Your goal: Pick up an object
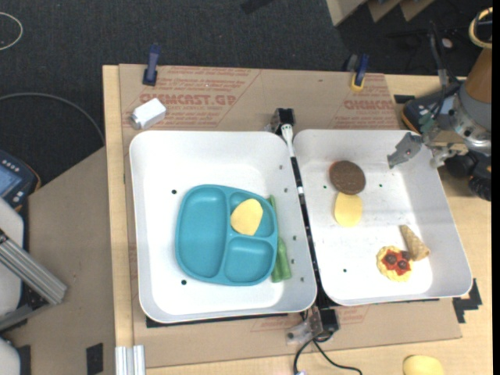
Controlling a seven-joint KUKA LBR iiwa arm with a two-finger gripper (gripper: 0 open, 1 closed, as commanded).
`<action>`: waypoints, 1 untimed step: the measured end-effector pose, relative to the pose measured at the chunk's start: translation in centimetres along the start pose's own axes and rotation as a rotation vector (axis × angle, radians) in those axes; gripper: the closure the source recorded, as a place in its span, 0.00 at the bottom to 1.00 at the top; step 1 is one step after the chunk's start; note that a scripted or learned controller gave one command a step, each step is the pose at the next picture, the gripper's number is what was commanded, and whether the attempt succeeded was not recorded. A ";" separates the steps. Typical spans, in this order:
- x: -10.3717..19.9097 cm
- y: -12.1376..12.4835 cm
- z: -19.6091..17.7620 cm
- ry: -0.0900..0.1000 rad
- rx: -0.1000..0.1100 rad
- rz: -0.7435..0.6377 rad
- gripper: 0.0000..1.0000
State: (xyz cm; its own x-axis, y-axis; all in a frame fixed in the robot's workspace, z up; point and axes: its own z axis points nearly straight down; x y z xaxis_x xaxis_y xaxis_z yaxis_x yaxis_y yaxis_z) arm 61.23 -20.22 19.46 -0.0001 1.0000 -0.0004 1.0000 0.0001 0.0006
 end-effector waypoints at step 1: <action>4.3 -4.8 -15.3 -0.003 -0.016 -0.005 0.00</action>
State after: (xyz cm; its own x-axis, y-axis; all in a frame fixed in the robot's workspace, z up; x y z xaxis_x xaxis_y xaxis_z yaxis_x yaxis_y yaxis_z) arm 56.45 -15.96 34.76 -0.0047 1.0000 -0.0030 0.9998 0.0048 0.0167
